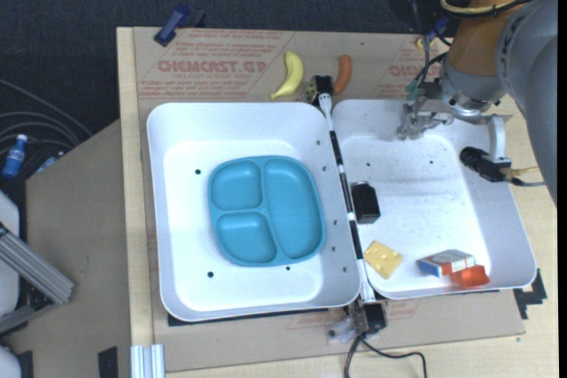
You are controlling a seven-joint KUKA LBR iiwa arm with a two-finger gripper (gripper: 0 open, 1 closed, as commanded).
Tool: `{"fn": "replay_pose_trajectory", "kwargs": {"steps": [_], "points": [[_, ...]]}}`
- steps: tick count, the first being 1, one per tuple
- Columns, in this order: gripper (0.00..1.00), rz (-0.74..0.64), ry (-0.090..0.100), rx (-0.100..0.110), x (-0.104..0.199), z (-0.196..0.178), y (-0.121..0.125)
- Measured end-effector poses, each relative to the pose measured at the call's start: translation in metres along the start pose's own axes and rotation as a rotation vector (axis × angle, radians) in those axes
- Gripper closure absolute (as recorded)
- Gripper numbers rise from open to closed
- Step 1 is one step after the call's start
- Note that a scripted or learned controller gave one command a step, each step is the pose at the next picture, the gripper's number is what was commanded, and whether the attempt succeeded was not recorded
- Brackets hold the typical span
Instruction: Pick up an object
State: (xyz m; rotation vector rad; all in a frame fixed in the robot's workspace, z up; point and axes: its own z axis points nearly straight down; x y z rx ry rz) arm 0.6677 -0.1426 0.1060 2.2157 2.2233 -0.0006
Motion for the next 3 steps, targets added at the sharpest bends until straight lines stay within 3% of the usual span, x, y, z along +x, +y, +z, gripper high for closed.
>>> {"fn": "replay_pose_trajectory", "kwargs": {"steps": [3], "points": [[1.00,-0.003,-0.003,-0.006,0.000,-0.031,0.002]]}}
